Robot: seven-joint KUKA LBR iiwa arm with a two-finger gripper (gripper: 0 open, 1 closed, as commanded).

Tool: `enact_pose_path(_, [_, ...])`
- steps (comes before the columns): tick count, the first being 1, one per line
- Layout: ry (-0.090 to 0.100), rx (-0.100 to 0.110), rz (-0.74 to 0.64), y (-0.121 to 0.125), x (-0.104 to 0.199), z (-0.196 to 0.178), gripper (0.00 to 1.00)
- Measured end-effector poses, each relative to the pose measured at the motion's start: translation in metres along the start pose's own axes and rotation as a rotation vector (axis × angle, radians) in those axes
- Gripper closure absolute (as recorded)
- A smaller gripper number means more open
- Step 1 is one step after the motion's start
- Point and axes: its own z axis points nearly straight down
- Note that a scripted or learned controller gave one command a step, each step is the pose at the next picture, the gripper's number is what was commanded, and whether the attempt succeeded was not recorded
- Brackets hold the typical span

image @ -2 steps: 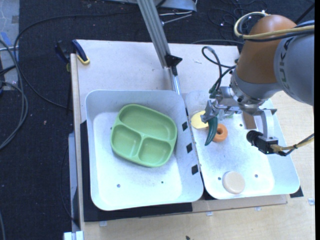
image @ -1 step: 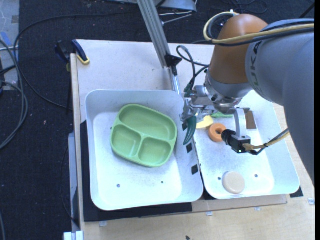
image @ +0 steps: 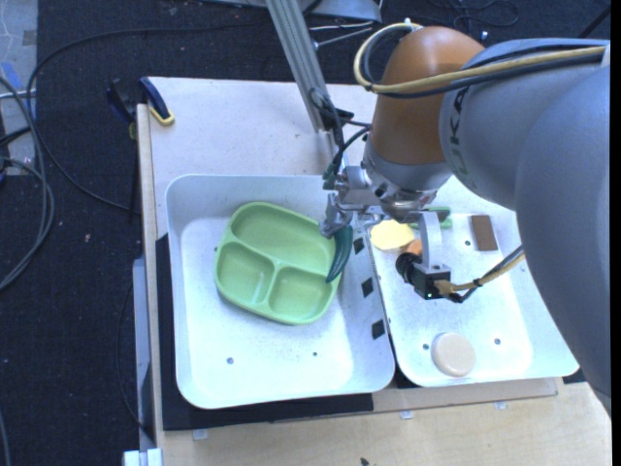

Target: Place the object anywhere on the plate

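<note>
Below hand (image: 342, 229), green object (image: 341, 253)

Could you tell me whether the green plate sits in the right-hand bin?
No, the green plate lies in the left bin.

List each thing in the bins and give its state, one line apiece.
Green plate: upright in the left bin, nothing in its compartments.
Pincer: low over the plate's right rim; a dark green thing hangs at it.
Yellow piece: lying in the right bin, partly under the arm.
Brown block: lying flat in the right bin.
Cream round piece: resting near the right bin's front edge.
</note>
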Motion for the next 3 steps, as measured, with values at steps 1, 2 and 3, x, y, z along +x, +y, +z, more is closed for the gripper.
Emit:
enact_pose_path(1, [0.0,-0.001,-0.001,0.01,0.048,0.005,1.0])
enact_pose_path(2, [-0.001,0.0,0.003,0.009,0.06,0.005,1.0])
enact_pose_path(3, [-0.001,0.0,0.003,0.009,0.06,0.005,0.0])
